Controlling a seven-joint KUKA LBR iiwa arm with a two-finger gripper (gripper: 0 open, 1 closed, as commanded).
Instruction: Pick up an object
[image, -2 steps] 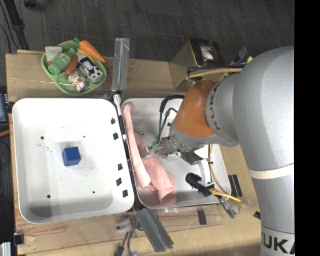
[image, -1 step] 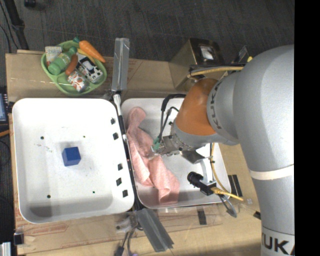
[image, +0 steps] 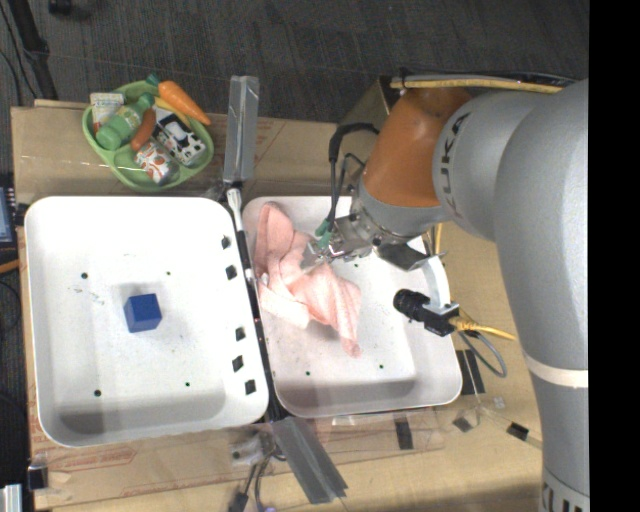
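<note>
The table is a light brown board, its bare top showing behind and in front of the two white bins. Beyond its far edge lies a dark grey floor with a faint woven texture. On the table's far left corner sits a green bowl of toy food. A grey metal bar stands between the bins at the back. Light is even and soft
</note>
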